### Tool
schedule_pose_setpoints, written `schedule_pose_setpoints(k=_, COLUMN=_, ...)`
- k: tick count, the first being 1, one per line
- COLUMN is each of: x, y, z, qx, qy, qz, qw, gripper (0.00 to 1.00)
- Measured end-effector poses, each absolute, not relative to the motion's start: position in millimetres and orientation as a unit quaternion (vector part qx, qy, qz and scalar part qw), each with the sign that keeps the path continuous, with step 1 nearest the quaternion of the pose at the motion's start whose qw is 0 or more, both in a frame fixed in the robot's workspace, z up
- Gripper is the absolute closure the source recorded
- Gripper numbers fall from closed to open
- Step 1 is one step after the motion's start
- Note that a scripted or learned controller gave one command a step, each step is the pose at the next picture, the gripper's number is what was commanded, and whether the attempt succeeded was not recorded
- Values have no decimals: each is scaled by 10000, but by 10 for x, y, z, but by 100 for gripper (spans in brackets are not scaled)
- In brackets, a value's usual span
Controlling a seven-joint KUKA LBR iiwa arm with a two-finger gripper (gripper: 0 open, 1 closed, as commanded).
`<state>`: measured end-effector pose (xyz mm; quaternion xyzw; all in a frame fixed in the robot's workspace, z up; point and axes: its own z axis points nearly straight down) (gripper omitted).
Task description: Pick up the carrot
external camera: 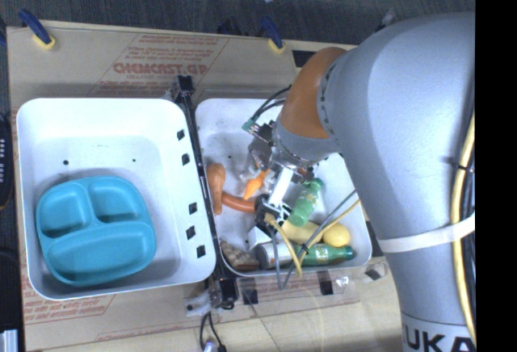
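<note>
The carrot is a thin orange piece lying in the right bin, near that bin's left wall, with its upper end running up under the gripper. My gripper reaches down into the middle of the right bin, right over the carrot's upper end. The wrist and its orange band hide where the gripper meets the carrot, so I cannot tell whether they touch.
A fatter tan-orange piece lies just left of the carrot. A green bottle, a yellow lemon, another green bottle and a brown item crowd the right bin's front. The left bin holds a blue divided tray.
</note>
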<state>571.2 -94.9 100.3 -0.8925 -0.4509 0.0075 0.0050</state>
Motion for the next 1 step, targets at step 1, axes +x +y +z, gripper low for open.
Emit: schedule_pose_setpoints(k=1, x=5437, y=-972, z=1438, qx=-9108, qy=-4129, qz=55, qw=43, gripper=100)
